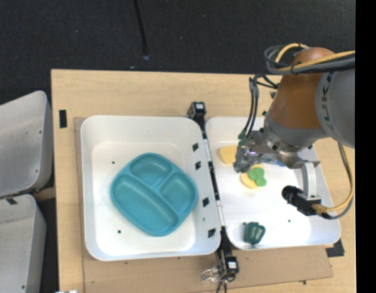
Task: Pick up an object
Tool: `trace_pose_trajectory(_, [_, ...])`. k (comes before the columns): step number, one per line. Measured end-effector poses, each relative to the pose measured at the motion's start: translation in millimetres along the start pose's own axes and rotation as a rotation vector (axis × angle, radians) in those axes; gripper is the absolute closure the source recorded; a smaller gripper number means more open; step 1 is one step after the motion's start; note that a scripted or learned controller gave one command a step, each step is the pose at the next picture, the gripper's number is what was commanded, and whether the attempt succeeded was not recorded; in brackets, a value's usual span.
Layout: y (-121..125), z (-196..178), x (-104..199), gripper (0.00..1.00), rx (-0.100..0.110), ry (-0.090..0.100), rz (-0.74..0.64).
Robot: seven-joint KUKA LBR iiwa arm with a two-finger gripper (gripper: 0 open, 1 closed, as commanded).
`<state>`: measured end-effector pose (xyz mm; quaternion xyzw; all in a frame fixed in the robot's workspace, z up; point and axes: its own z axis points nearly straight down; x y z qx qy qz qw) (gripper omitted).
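Observation:
In the right bin [298,237] lie a pale yellow piece [227,155] near the divider, a small green item resting on another yellow piece [256,177] at the middle, and a dark green pepper-shaped toy [253,232] near the front edge. My gripper [244,161] hangs over the right bin's left part, between the pale yellow piece and the green-and-yellow pair. Its tips are low, close to those items, and the wrist hides how they stand. Nothing visibly sits between them.
The left bin [96,224] holds a teal divided tray [153,192]. A black cable fitting [300,200] lies over the right bin's right side. Small black clips [196,109] sit along the divider between the bins. The grey and orange arm [304,102] covers the right bin's back part.

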<state>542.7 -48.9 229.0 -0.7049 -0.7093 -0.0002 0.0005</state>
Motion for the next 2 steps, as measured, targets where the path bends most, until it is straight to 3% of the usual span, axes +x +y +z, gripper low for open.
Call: trace_pose_trajectory(2, [9.1, -22.2, 106.6, 1.00, -0.001, 0.001, -0.002])
